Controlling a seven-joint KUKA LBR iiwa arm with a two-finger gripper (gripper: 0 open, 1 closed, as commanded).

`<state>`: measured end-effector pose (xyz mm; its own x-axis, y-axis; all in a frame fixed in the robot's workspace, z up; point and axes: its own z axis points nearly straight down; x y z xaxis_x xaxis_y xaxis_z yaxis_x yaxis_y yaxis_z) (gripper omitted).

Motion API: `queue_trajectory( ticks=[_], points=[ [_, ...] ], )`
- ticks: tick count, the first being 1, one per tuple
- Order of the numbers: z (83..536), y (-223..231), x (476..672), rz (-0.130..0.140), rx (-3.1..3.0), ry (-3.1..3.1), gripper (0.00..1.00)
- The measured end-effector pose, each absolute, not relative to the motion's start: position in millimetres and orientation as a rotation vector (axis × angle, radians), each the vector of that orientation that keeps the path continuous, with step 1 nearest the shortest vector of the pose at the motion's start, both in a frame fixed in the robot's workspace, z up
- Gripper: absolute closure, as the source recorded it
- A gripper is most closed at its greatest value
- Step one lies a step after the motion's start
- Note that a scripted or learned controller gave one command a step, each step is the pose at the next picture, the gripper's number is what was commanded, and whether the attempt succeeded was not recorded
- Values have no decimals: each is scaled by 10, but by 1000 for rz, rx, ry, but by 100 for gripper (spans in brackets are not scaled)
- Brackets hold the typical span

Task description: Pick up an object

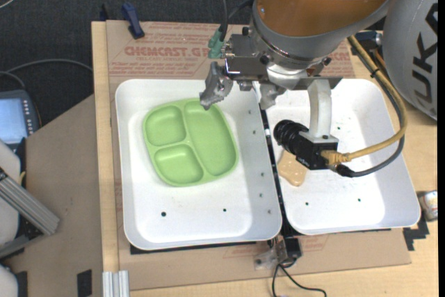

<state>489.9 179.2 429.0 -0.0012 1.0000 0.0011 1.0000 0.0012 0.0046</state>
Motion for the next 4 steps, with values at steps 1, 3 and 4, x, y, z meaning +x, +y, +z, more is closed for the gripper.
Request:
queue_trajectory(
  ticks=[1,3,4],
  points=[
    [4054,1920,4785,-6,2221,2225,0],
    [5246,1696,4796,5,2218,2222,100],
    [4081,2124,4859,-19,2221,2230,100]
  ],
)
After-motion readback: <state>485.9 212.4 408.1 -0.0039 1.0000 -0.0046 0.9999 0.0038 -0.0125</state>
